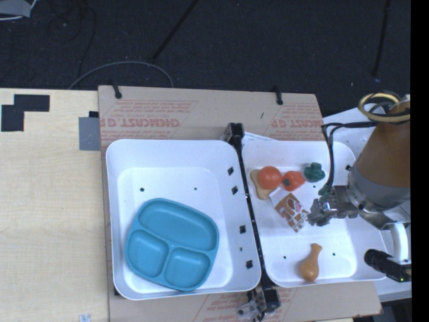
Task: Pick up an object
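Observation:
The right bin (pixel 335 247) holds several small toys. An orange ball (pixel 270 177) rests on a tan piece (pixel 258 189), with a red pepper-like toy (pixel 293 180) beside it and a dark green toy (pixel 314 172) further right. A small brown and white patterned block (pixel 290 210) lies near the bin's middle. An orange-tan gourd (pixel 310 263) lies close to the front wall. My gripper (pixel 316 216) sits low in the right bin, just right of the patterned block and very close to it. I cannot tell whether it touches the block.
The left bin (pixel 120 159) holds a blue divided plate (pixel 172 243). A black divider (pixel 244 206) runs between the two bins. The grey and orange arm (pixel 385 166) covers the right bin's right side. Cardboard (pixel 201 113) lies under both bins.

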Tool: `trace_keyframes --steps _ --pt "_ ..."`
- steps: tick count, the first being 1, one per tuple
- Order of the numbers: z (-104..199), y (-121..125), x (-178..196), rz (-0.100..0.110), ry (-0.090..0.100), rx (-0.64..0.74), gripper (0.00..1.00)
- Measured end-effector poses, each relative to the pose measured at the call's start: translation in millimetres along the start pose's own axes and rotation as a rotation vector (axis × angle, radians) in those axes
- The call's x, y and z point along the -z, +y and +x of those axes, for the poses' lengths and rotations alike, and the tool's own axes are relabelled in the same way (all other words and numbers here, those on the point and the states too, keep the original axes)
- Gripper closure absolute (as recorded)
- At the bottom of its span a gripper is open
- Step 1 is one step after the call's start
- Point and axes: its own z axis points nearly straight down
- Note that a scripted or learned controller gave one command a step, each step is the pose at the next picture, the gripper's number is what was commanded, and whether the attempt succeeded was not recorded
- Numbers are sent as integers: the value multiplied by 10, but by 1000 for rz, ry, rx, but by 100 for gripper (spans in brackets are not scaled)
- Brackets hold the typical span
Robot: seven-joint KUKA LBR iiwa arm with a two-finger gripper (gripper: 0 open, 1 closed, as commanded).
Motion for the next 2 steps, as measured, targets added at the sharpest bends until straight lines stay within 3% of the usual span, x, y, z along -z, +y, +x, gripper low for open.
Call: trace_keyframes --steps 2 --pt "878 325 90 3 1 3 100"
